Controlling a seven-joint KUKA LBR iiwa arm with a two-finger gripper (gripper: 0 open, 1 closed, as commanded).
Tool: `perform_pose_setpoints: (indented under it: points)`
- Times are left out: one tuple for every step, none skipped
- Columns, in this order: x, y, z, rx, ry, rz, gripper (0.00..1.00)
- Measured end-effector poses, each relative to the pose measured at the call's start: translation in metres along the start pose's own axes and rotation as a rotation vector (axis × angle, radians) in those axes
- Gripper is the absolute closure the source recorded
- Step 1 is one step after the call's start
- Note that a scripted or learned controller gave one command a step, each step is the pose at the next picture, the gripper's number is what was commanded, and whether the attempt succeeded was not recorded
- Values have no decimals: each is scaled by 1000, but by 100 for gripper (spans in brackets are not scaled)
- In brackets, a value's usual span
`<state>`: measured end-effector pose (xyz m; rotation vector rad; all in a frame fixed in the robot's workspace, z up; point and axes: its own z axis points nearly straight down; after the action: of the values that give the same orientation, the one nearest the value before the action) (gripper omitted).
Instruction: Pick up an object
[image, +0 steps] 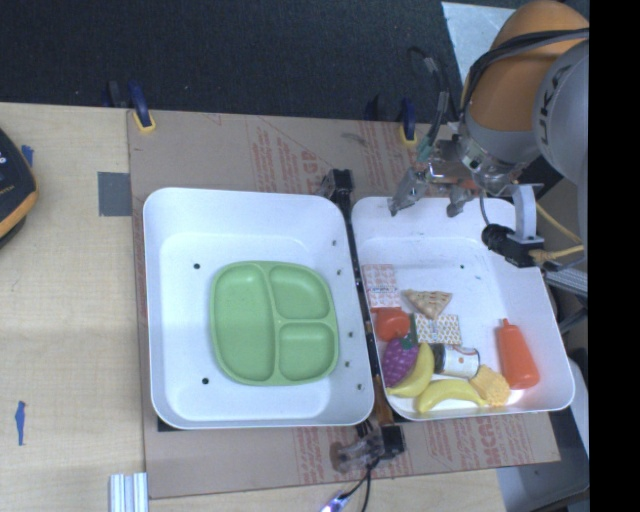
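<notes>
**Toy food waits in the right bin**

The end effector (430, 195) hangs over the far edge of the right bin (455, 235), at about 12 o'clock from the pile of toys. Its two fingers are spread apart and nothing is between them.

The toys lie at the near end of that bin, at about 6 o'clock. There is an orange bottle (516, 354) lying by itself at the 3 o'clock side. A yellow banana (428, 380), purple grapes (400, 357) and a red tomato (391, 323) sit packed close together.

These look like light, hard plastic toys. They are probably smooth and may slip.

The bottle looks easiest to grab. It has room around it, so the fingers could close across its narrow middle. The banana is curved and touches its neighbours, so it may roll or push them.

The left bin (180, 225) holds a green plate (272, 322).
</notes>
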<state>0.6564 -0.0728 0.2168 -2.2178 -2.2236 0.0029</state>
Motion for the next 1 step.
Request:
perform_pose_setpoints:
  points:
    - [-53, 0, -12, -1, 0, 1, 0]
